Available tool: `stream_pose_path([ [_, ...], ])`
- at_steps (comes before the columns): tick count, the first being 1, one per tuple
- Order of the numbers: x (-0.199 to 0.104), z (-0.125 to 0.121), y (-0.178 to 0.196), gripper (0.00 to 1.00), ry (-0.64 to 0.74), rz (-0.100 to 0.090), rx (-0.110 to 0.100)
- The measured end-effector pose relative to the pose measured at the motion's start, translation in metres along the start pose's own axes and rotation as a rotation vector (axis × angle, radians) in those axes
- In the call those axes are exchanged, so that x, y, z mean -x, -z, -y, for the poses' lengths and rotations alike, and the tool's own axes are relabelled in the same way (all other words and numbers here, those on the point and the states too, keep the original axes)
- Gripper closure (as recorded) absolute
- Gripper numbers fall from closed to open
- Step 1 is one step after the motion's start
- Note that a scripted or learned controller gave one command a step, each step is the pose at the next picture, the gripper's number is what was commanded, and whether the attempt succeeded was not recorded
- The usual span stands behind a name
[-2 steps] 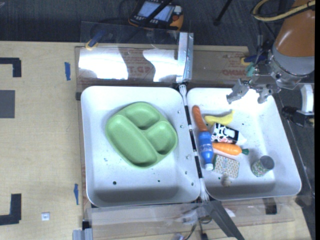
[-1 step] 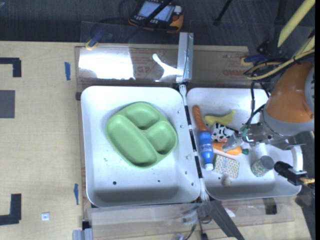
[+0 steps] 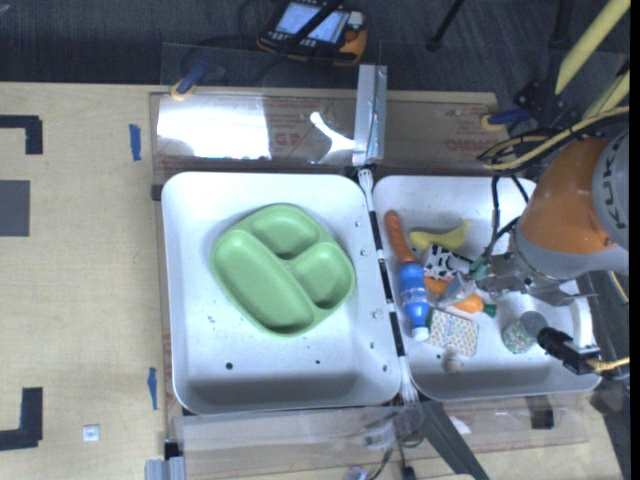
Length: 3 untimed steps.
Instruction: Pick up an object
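Observation:
My gripper [image 3: 478, 280] hangs low over the middle of the right bin [image 3: 560, 383], at the end of the grey arm with the orange band [image 3: 566, 211]. Right under and beside it lie a small orange piece [image 3: 468, 305] and a black-and-white spotted toy [image 3: 438, 262]. A blue bottle [image 3: 414, 293] lies to the gripper's left, along the bin's left wall. Above it rest an orange carrot [image 3: 397, 234] and a yellow banana [image 3: 441, 238]. A pale speckled pad [image 3: 453, 332] sits below the gripper.
A green divided plate [image 3: 283, 266] sits in the left bin [image 3: 200, 368]. A round green-white object [image 3: 519, 336] and a black arm fitting [image 3: 562, 349] are at the right bin's lower right. Cables hang behind the arm.

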<state>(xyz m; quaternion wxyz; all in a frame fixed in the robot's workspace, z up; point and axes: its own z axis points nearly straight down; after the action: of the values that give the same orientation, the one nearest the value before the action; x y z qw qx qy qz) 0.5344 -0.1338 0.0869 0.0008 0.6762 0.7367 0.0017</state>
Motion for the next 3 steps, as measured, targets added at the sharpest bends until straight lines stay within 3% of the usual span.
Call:
stream_pose_path([
  [1,-0.067,-0.075,0.098,0.0,-0.013,0.001,-0.002],
  [2,-0.068,-0.006,0.097,0.0,-0.062,0.001,-0.005],
  [3,-0.03,0.01,0.016,0.0,0.152,0.0,-0.004],
])
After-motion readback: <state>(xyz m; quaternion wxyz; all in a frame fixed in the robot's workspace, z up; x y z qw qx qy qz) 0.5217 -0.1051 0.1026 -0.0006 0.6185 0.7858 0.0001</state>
